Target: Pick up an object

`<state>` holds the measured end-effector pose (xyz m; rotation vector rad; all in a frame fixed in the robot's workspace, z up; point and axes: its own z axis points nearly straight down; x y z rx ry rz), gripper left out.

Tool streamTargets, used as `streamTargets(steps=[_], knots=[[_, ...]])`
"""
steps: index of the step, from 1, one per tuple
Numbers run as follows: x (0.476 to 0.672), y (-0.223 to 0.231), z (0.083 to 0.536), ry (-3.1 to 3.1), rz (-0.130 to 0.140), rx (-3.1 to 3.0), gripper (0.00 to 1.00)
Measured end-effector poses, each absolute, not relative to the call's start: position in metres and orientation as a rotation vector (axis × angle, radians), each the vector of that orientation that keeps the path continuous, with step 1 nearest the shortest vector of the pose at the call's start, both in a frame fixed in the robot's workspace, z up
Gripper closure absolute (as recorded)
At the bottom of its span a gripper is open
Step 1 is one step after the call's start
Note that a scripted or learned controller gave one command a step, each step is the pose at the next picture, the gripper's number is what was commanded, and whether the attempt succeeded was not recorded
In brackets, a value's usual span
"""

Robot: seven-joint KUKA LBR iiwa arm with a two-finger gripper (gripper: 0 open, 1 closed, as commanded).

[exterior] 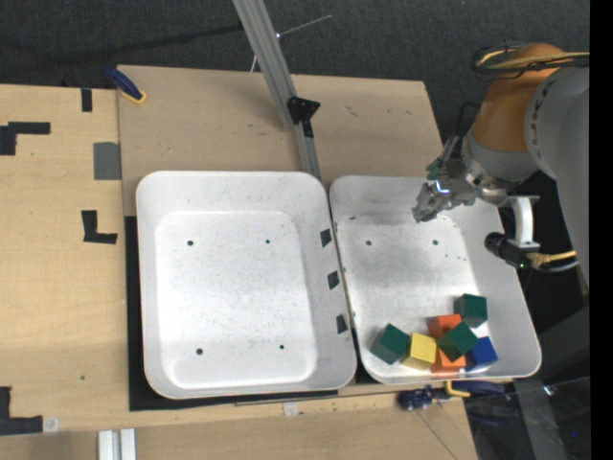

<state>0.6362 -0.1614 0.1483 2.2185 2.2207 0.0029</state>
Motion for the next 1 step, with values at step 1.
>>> streamTargets(steps=[1], knots=[[0.6335, -0.1601, 0.2112, 2.219, 0.005, 2.216, 1.0]])
